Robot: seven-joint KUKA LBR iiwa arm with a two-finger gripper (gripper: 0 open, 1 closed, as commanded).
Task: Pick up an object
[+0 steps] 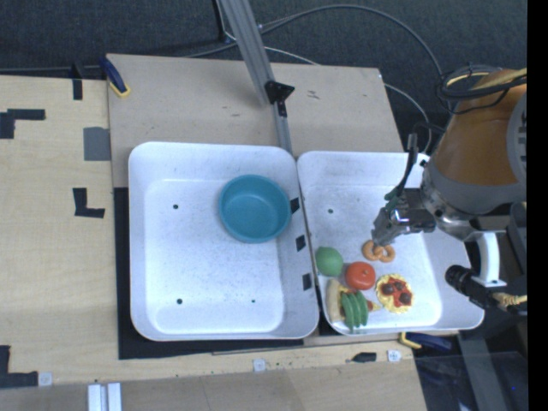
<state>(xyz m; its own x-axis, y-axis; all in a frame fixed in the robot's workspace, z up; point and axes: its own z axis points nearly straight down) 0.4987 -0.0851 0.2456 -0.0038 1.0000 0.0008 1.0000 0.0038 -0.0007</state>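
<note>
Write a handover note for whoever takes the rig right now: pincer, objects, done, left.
Pincer: low in the right bin, just above the small pretzel; open or shut can't be judged, no grasp visible.
Right bin, front: green ball, tomato, green pepper, pizza slice.
Left bin: blue bowl.
Done: approach only.
Left: grasp and lift one object.

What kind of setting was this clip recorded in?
Most likely a robotics lab grasping bench: two shallow white bins sit side by side on a wooden benchtop, toy food like a small red plastic tomato serves as props, and loose black cables run behind.
</note>
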